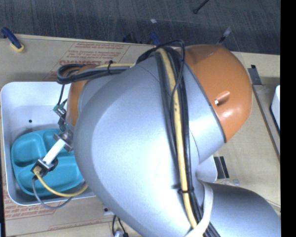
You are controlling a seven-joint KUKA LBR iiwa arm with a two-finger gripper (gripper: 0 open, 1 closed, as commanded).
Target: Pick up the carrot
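Looming across most of the camera view, the grey arm with its orange band (222,93) reaches in from the right and hangs low over the left-hand shallow white plastic bin (12,95). Black and yellow cables (175,112) run along its back, and a yellow cable loop (59,190) sags out near the bin's front wall. In that bin lies a turquoise plastic tray with moulded compartments (27,154), its right part covered by the arm. A small white fitting with a dark tip (48,159) pokes out from under the arm above the tray; it may be part of the wrist hardware, though the view is too cluttered to say.

The carrot cannot be found: no orange vegetable lies on the bare bin floor or on the exposed part of the tray. If it is in this bin, it is most likely beneath the arm, toward the bin's right side, and its long axis cannot be read. The gripper itself is tucked under the arm's bulk, so whether it is spread, pressed together or pinching anything I cannot tell.

Judging from the posture, the arm is down at or near grasp height, but nothing here confirms a catch. The next move depends on where the carrot lies relative to the hidden tool.
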